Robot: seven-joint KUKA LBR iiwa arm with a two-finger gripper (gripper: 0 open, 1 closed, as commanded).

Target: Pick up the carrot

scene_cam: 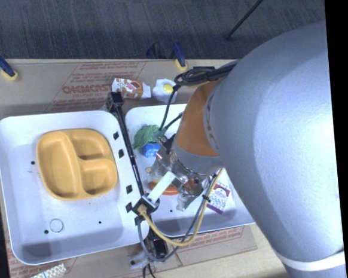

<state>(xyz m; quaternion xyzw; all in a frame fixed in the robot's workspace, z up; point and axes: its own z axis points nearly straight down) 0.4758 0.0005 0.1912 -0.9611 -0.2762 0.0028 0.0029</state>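
Note:
A small orange sliver, likely the carrot (171, 191), shows low in the right bin (141, 117), mostly hidden under the gripper. The gripper (176, 193) hangs directly over it, near the bin's left wall, below the arm's orange band (191, 131). I cannot make out whether the carrot is touched or gripped. The large grey arm covers most of the right bin.
The left bin (9, 178) holds a yellow divided plate (77, 162). A green leafy item (146, 134), a blue item (151, 149) and a purple-and-white packet (220, 197) lie in the right bin. A small carton (128, 88) sits behind the bins. Cables (169, 234) trail at the front.

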